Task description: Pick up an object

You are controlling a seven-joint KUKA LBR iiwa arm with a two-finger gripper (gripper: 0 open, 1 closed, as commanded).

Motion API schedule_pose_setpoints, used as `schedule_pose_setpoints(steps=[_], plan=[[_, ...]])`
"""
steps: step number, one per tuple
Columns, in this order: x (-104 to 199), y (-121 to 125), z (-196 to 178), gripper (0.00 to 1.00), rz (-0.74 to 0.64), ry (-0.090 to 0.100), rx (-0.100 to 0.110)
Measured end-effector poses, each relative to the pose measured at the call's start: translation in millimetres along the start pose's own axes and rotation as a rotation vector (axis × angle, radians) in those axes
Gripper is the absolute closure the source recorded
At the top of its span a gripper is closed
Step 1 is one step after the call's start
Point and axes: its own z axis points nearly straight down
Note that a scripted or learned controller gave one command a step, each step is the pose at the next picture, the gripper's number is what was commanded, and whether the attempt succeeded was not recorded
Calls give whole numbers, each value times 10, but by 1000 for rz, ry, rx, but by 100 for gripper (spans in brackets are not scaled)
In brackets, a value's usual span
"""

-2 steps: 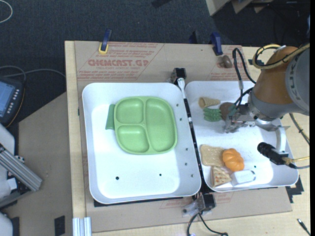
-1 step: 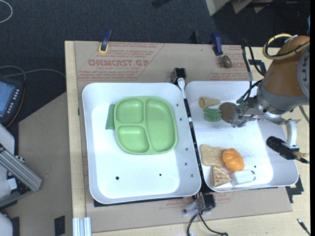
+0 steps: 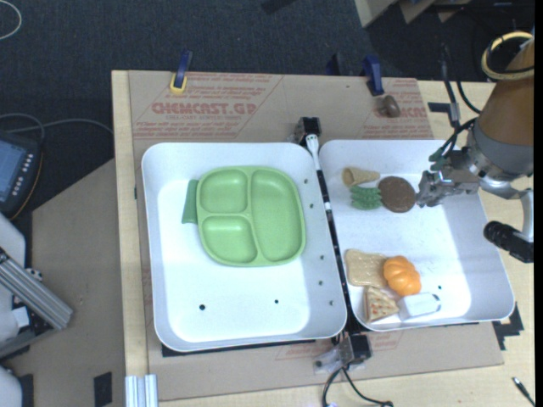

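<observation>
1. Pincer first: the gripper [image 3: 430,189] hangs low in the right bin [image 3: 475,253], just right of the brown round cookie [image 3: 396,193]. I cannot tell from where I stand how it is set, and nothing shows in its grasp.
2. Taking the cookie as my landmark, the biggest thing is the left bin [image 3: 237,312], well off to its left, bearing the green divided plate [image 3: 251,214].
3. Below the cookie lies a tan cracker [image 3: 363,266], with an orange fruit [image 3: 401,275] just below and right of that cracker's corner, touching it.
4. Further below sit a pizza-like wedge [image 3: 381,303] and a small white block [image 3: 420,305], side by side near the bin's front rim.
5. Just left of the cookie, touching it, is a small green leafy piece [image 3: 366,197]; up and left is a little tan cone [image 3: 360,175].
6. What could go wrong, as I judge it: the cookie looks flat and low, so the pincer may close above it or skid it sideways into the green piece. The two touch, so a grab could catch both or neither. The nearby bin wall leaves little room on the right.
</observation>
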Motion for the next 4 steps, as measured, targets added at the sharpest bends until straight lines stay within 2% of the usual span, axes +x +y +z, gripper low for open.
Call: schedule_pose_setpoints(steps=[1, 2, 3, 4], plan=[[-2, 13, -276, 100, -1, 1, 2], [365, 430, -361, 100, -6, 2, 2], [628, 795, -194, 100, -4, 1, 3], [632, 917, -362, 100, -2, 2, 2]])
